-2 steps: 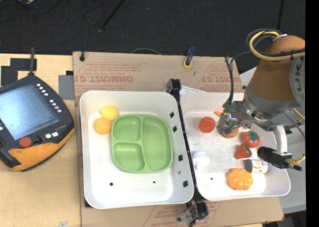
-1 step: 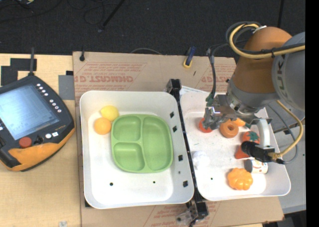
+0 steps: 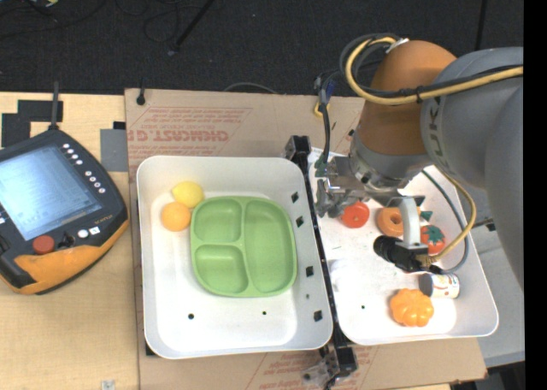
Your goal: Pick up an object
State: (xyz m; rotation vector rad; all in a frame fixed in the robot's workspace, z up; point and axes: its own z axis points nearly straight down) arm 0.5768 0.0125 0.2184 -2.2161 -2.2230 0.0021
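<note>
- Reaching in from the right: grey arm, orange band above the wrist, bent down over the right bin.
- Poised over the left part of that bin: hand, close beside the wall shared with the left bin. Spread or pressed together, cannot tell, since its dark parts blur into one another.
- Lying just right of the hand: red round piece on the white floor of the right bin. Touching the hand or just apart, cannot tell.
- Further right, near the red round piece: brown ring, shaped like a doughnut.
- Beyond the ring, partly hidden: red-and-green piece.
- Toward the front of the right bin, apart from the rest: orange lumpy piece, shaped like a small pumpkin.
- Just up and to the right of it: small white-and-orange piece.
- Filling the middle of the left bin: green divided plate, three compartments, lying flat.
- Tucked at the plate's far left corner: yellow round piece and orange ball, touching each other.
- Spread beneath both bins: brown cardboard sheet with red print, on the pale bench.
- Resting on the bench just beside the left bin: control pendant, grey screen in a black and orange casing.
</note>
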